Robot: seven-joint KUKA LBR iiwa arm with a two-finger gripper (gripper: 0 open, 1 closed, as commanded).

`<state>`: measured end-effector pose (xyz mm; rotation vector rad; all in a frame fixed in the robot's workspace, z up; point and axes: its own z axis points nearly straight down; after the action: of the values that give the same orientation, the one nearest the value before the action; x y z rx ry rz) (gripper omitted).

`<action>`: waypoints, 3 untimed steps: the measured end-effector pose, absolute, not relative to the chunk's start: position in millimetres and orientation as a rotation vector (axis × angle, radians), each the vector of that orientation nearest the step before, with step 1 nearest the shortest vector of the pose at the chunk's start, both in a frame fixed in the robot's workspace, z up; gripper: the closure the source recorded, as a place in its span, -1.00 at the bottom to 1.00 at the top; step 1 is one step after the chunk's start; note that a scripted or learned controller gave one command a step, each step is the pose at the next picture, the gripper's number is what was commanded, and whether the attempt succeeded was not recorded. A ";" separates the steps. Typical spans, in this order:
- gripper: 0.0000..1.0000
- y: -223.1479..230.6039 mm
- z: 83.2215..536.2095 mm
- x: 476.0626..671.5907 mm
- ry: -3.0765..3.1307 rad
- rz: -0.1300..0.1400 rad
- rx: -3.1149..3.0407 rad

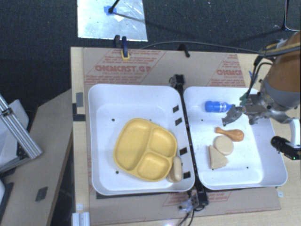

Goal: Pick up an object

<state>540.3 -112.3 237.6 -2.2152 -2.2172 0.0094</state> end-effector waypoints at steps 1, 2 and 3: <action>-1.00 -112.0 243.2 542.7 -2.226 -0.001 -2.219; -1.00 -118.2 198.0 547.1 -2.222 0.002 -2.219; -1.00 -122.3 137.1 551.2 -2.221 0.003 -2.218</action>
<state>551.2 -122.3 137.1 -2.2185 -2.2209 0.0027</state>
